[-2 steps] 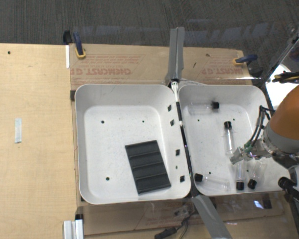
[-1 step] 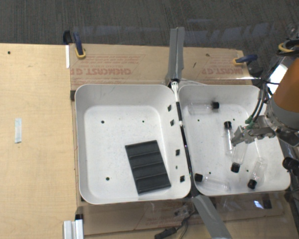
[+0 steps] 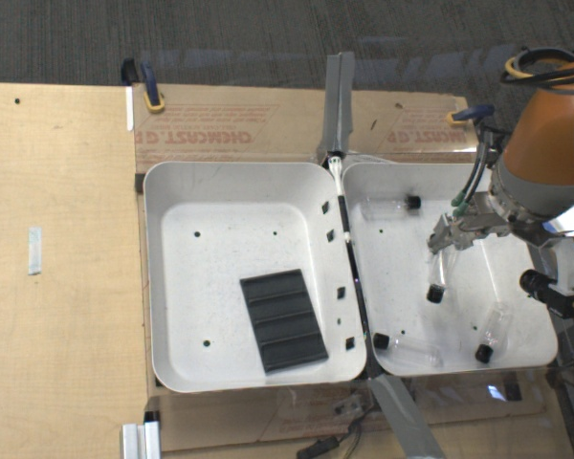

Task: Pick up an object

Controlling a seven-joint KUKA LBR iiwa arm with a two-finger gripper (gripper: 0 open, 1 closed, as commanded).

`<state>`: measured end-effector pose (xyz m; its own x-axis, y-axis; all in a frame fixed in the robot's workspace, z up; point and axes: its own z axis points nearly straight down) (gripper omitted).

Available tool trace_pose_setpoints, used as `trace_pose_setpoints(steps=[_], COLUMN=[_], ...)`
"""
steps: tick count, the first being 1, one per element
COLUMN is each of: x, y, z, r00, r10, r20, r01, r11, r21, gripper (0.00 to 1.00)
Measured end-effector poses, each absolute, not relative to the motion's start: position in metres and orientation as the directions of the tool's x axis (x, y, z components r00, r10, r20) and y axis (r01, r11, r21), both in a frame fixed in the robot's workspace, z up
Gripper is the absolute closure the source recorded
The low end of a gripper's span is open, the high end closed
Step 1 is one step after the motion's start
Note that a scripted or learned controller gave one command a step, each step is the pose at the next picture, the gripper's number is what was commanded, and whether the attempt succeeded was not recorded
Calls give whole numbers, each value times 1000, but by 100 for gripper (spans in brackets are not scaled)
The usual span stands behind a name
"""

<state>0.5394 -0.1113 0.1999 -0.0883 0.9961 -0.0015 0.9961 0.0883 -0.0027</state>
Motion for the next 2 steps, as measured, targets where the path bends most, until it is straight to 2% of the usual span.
trace_pose_setpoints(steps=[1, 2], x=[568, 568], y=[-48, -48], z=[208, 216], r00=[-125, -127], r10=[992, 992], r20=[-1, -4], r01=[992, 992], r11=[125, 127], r21=[-3, -6], gripper=[100, 100])
